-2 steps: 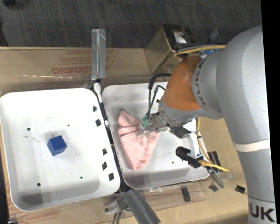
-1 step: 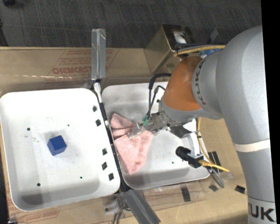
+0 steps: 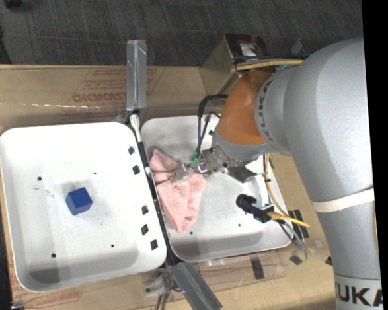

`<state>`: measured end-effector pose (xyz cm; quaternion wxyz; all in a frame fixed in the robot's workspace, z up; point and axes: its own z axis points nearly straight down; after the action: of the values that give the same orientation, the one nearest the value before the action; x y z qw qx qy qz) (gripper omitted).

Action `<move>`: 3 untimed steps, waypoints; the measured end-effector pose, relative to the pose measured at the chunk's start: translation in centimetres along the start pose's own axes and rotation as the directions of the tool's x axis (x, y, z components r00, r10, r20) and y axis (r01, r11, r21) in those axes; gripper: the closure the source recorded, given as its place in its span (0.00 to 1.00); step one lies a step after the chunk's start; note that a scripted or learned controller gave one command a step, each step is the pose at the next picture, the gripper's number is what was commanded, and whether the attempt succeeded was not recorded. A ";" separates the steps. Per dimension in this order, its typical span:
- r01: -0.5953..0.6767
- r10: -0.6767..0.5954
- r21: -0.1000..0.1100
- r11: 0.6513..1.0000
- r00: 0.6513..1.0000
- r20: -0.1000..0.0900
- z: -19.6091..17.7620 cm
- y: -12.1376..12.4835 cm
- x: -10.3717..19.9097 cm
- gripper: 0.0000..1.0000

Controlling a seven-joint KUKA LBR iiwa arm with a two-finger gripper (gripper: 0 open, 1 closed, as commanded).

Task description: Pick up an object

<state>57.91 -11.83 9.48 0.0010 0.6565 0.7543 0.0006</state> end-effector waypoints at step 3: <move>0.013 -0.013 -0.001 1.000 1.000 0.003 0.0 1.6 1.1 0.00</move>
<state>59.37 -10.53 9.52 0.0025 0.6517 0.7585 0.0002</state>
